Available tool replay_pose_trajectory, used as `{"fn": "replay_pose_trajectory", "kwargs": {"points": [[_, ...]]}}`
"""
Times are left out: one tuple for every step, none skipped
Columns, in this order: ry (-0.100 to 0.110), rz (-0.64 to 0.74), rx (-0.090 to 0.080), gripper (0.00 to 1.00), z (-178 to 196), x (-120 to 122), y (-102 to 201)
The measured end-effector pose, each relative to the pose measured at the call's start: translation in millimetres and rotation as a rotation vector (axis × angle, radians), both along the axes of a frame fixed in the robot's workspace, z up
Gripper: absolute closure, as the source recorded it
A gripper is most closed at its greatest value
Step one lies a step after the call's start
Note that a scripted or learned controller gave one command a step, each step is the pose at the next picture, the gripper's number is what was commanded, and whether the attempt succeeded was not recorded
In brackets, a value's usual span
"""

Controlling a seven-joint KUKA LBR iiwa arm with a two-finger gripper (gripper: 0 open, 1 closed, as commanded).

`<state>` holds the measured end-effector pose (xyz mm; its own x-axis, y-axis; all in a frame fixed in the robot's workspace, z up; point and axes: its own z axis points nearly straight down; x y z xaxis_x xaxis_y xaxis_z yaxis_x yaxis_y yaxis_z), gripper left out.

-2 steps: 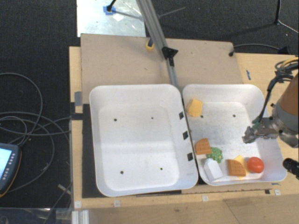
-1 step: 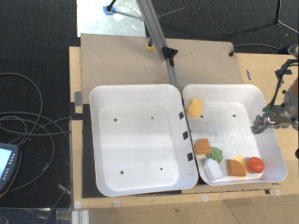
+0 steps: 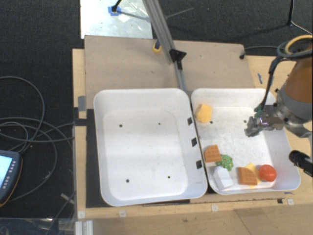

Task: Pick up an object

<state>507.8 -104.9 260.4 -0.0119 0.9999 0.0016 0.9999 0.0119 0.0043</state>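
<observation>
The right bin (image 3: 234,99) holds several small toy foods. A yellow block (image 3: 204,113) lies near its far left corner. Toward the front sit an orange waffle piece (image 3: 212,153), a green broccoli (image 3: 225,161), a white block (image 3: 223,178), a second orange waffle (image 3: 247,176) with a yellow wedge (image 3: 251,167) behind it, and a red tomato (image 3: 267,173). My gripper (image 3: 254,128) hangs over the right middle of this bin, well apart from all of these objects. Nothing shows between its fingertips.
The left bin (image 3: 105,131) stands beside the right one, separated by a ridge with black clips (image 3: 193,141). A grey pole (image 3: 161,23) slants across the back of the bench. Cables lie on the dark floor at left.
</observation>
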Motion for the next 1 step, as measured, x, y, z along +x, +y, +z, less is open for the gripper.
{"fn": "replay_pose_trajectory", "kwargs": {"points": [[0.003, 0.0, 0.001, 1.0, -5.7, 8.5, 63.4]]}}
